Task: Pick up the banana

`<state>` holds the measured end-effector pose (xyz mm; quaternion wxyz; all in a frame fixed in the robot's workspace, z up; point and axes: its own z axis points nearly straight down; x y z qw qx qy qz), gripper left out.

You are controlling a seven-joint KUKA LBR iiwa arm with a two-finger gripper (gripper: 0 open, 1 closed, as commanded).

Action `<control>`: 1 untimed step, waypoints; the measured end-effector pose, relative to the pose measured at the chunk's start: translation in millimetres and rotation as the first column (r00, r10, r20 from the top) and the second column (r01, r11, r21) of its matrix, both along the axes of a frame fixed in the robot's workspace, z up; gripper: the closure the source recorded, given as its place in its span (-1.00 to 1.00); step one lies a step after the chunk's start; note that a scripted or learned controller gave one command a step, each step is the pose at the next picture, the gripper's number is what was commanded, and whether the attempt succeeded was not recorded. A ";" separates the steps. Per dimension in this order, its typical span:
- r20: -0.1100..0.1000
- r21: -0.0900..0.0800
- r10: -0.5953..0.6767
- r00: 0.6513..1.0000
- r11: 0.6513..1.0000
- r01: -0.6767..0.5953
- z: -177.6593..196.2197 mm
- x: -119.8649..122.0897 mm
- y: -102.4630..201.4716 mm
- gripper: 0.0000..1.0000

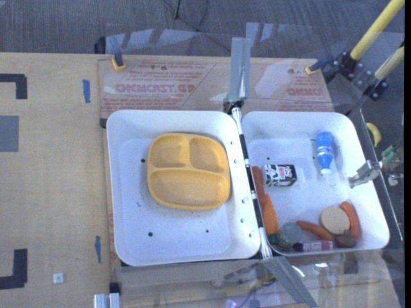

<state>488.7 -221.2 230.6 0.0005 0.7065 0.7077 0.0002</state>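
Observation:
A small yellow curved piece sits just past the right rim of the right bin; it looks like part of the banana, and most of it is hidden. Inside that bin, a blue bottle lies at the back right. A black-and-white carton lies near the middle. A long carrot runs along the left wall.
The left bin holds a yellow divided plate. A round tan slice, two orange sausage-like pieces and small items crowd the right bin's front corner. A grey metal clip sits on its right rim. Yellow poles cross the top right.

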 end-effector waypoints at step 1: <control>-0.001 0.001 0.212 0.977 0.977 -0.212 -113.9 -8.9 35.8 -1.00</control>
